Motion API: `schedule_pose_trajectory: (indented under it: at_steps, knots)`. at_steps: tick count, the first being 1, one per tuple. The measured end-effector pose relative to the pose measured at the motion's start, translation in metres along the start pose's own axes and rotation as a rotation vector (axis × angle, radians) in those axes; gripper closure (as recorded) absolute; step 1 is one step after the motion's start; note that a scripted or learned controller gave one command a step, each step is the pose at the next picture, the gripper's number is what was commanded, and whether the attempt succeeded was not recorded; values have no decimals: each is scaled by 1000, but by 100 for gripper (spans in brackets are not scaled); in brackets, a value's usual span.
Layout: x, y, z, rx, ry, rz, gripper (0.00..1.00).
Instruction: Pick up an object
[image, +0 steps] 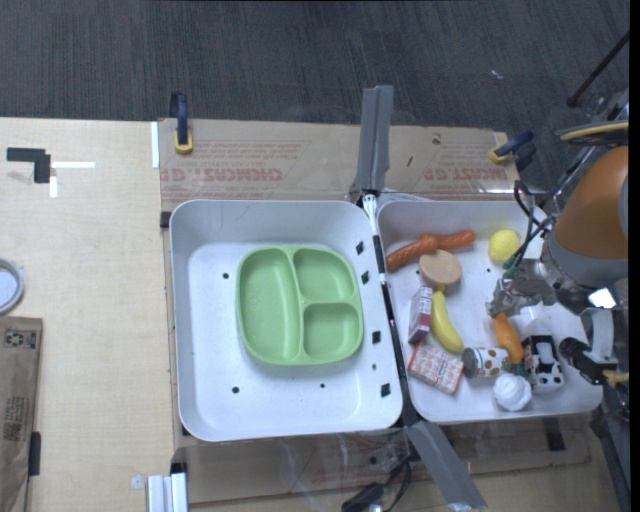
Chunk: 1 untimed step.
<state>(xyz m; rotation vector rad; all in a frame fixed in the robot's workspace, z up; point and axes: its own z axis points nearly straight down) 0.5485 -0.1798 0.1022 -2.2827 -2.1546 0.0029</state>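
Green divided plate (298, 304) in left bin (200, 330); toy food in right bin (400, 225).

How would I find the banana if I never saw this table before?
Look at the right white bin, the one crowded with toys, not the one holding the green tray. Near its left wall, below the round tan block, lies the banana. It is the long curved yellow one; the lemon is yellow too, but round.
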Motion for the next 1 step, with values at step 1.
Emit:
schedule_pose_trajectory:
  at_steps: [1]
  knots:
    - [40,74,-98,-3,-2,-53,100]
